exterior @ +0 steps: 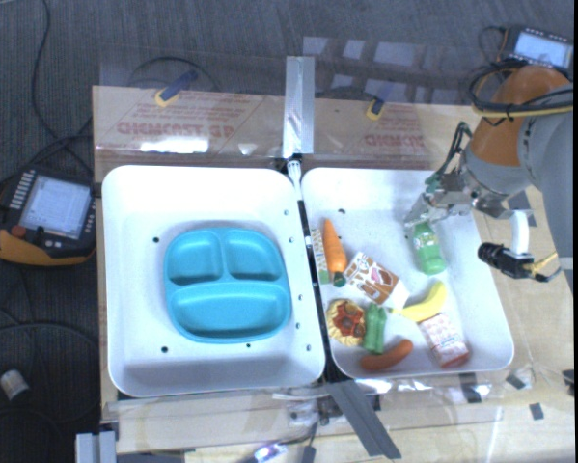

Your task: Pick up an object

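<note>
Green bottle (427,249) lies in the right bin (366,201), near its far right corner. Just above the bottle hangs the gripper (437,206); whether it is released or clenched, I cannot tell. Left of the bottle lies a carrot (334,247); below it, a banana (426,303).

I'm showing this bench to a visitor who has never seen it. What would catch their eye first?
Most likely the bright blue divided tray lying alone in the left bin. Next, the colourful heap of toy food in the right bin: a carrot, a banana and a sausage among others. Then the arm's orange band at upper right, with the claw low over a green bottle.
</note>
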